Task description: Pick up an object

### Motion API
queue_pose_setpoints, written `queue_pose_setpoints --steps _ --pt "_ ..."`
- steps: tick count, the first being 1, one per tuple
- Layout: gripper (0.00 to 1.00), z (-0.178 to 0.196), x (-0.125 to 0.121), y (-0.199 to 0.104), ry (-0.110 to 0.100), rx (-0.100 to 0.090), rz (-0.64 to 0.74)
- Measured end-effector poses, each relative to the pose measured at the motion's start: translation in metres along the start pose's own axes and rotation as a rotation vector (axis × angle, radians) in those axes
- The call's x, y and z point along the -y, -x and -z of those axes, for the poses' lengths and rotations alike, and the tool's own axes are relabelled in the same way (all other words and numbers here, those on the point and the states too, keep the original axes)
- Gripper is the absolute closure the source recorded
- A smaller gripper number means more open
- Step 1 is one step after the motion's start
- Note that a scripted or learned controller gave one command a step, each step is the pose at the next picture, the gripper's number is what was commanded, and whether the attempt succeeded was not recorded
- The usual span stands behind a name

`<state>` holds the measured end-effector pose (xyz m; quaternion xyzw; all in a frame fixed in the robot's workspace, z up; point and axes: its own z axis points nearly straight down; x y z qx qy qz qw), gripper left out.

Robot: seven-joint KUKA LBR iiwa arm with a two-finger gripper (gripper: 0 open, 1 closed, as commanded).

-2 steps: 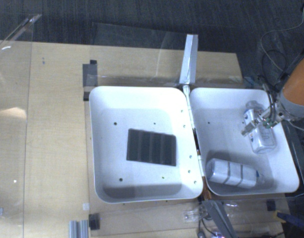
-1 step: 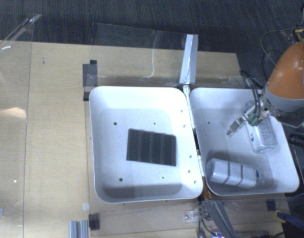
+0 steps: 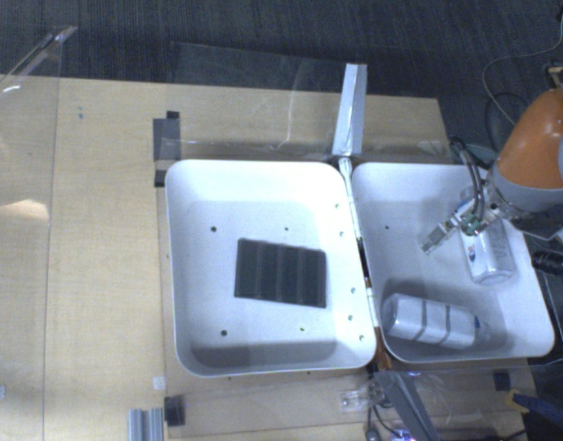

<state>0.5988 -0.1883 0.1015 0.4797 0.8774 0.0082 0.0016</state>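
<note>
A dark ribbed rectangular pad (image 3: 281, 272) lies flat in the middle of the left bin (image 3: 194, 200). In the right bin (image 3: 391, 191), a pale grey cylindrical object (image 3: 433, 322) lies on its side near the front wall. A small clear bottle-like item (image 3: 489, 255) lies near the right wall. My gripper (image 3: 458, 221) hangs low over the right bin's middle right, just left of and above the clear item. It sits under the arm's orange band (image 3: 536, 141). Nothing shows held in it.
A metal divider bar (image 3: 351, 108) stands at the back between the two bins. Cables (image 3: 506, 90) run behind the arm at the right. Wooden benchtop (image 3: 88, 246) spreads to the left of the bins.
</note>
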Motion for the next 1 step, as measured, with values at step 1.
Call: queue_pose_setpoints --steps 1 --pt "0.0 0.0346 -0.0003 0.0058 -0.004 -0.002 -0.174"
